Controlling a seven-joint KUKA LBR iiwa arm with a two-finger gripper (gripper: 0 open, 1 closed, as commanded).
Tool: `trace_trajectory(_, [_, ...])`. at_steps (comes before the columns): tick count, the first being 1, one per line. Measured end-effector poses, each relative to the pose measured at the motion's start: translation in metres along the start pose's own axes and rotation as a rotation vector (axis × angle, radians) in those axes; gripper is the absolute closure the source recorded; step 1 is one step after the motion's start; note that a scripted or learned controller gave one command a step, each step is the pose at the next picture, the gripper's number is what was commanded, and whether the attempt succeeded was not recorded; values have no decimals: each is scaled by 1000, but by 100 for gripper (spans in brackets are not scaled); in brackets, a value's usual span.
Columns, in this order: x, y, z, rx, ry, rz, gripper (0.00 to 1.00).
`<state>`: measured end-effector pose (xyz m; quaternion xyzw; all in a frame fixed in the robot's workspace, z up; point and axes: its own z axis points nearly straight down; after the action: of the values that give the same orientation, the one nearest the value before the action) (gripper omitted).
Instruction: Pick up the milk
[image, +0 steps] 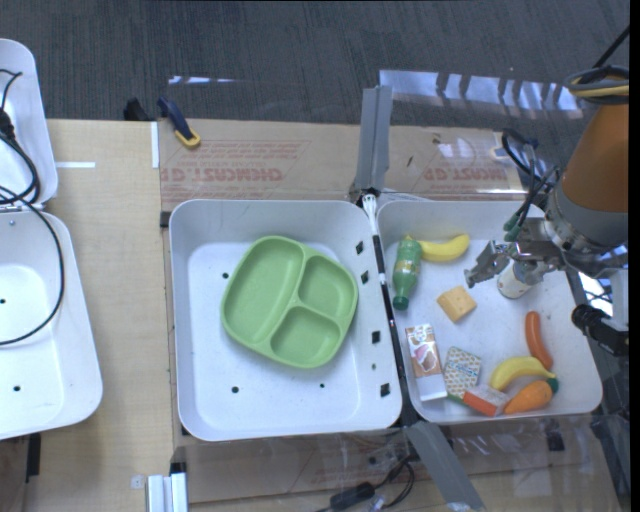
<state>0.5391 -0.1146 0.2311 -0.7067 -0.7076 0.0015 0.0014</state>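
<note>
Reaching in from the right, the gripper (497, 262) hangs seemingly unclenched, well above the milk (424, 361).

One camera, fixed high above bench (100, 200), looking down at slant. Both white bins fit in view: left bin (190, 300) in middle, right bin (585, 385) toward right edge. Far side at top, near side at bottom. Not close up.

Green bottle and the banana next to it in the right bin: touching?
Cannot tell. In the camera view the banana's left tip meets the green bottle's neck with no gap showing, but overlap from the slanted angle could look the same.
</note>
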Motion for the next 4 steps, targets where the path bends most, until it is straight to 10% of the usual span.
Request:
trace_trajectory(1, [22, -49, 94, 1, 1, 187, 0])
trace_trajectory(2, [22, -49, 86, 2, 0, 190, 100])
trace_trajectory(4, [128, -61, 34, -3, -1, -192, 100])
